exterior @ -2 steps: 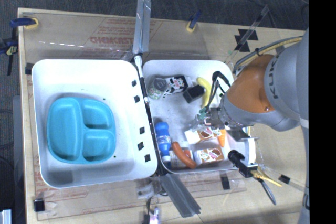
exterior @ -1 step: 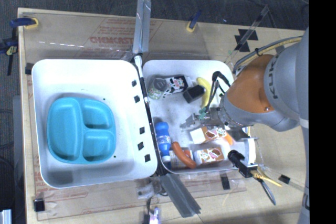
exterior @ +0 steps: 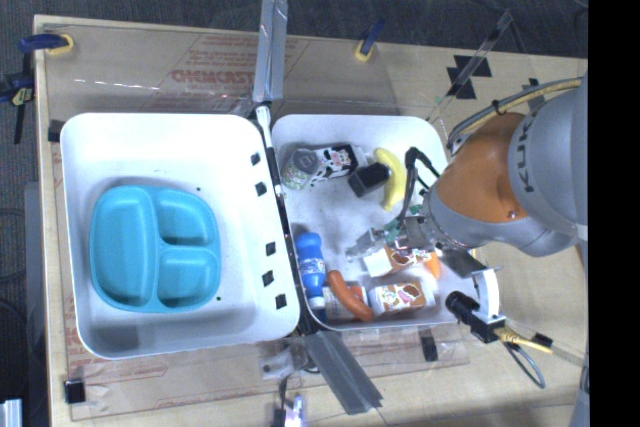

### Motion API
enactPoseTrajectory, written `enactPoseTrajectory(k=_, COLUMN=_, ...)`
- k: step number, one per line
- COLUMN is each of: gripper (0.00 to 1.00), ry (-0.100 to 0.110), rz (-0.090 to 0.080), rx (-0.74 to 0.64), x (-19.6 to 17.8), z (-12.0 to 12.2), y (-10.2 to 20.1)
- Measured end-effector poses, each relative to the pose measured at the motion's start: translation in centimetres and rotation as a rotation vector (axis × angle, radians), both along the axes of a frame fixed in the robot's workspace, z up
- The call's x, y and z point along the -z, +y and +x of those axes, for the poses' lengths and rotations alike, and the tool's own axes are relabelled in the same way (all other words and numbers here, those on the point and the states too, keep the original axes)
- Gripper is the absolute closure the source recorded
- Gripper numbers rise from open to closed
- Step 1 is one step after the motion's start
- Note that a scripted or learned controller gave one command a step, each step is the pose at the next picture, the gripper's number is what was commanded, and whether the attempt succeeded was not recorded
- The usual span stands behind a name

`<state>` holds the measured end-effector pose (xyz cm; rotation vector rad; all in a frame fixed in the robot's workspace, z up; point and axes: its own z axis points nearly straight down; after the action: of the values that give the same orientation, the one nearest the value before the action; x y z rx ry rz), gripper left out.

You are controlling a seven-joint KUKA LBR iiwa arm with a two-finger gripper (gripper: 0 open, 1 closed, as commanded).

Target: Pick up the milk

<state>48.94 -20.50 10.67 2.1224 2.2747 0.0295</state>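
Milk (exterior: 322, 165) lies at bin's (exterior: 330, 127) far end; hand (exterior: 392, 237) hovers well apart.

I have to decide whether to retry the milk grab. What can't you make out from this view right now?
- Gripper: in the camera view the arm's wrist covers most of it; finger state unreadable.
- Milk: none of the small packages under the arm has a label I can read, so I cannot say which it is.
- Right bin: its right side lies under the arm.
- Can-like item: too small and blurred to name.
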Motion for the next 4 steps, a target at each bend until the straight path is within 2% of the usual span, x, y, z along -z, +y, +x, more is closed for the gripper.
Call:
enactPoseTrajectory(k=1, gripper=1.0, ry=-0.006, rz=-0.007, rx=-0.001, x=-1.4, z=0.2, y=-0.4)
enactPoseTrajectory(k=2, gripper=1.0, ry=0.036, rz=0.01, rx=0.108, x=-11.9, z=-1.2, y=5.3)
enactPoseTrajectory(k=3, gripper=1.0, ry=0.038, rz=0.01, rx=0.101, x=-12.8, z=-1.1, y=5.4)
enactPoseTrajectory(k=4, gripper=1.0, ry=0.041, rz=0.007, rx=-0.087, x=-5.2, z=-0.2, y=9.5)
